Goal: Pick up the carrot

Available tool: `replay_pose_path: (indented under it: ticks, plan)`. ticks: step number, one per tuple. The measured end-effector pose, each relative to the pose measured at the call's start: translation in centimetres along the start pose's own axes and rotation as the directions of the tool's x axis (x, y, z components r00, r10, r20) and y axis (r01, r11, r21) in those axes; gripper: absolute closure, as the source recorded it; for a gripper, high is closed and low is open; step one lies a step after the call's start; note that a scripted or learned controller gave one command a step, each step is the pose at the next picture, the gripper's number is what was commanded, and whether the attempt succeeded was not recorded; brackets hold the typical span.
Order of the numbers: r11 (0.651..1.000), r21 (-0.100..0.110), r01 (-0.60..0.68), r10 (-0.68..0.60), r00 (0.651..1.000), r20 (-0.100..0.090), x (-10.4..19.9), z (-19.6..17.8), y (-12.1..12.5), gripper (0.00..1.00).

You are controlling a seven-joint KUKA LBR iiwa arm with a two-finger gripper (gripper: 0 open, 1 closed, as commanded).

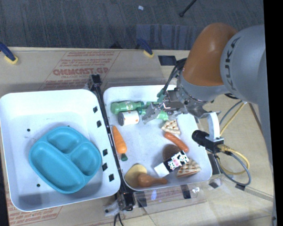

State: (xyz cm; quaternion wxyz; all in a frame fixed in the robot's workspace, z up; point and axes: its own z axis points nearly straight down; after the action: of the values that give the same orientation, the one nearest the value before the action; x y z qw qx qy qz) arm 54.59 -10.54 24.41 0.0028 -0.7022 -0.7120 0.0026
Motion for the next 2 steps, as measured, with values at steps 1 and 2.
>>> replay_pose_path:
  ticks: [1,2]
  plan:
    - [0.997,0.011,-0.074,0.074,0.997,-0.001,0.8,13.0,-2.6,0.0]
    - [0.917,0.004,-0.398,0.398,0.917,-0.001,1.0,15.2,-2.5,0.0]
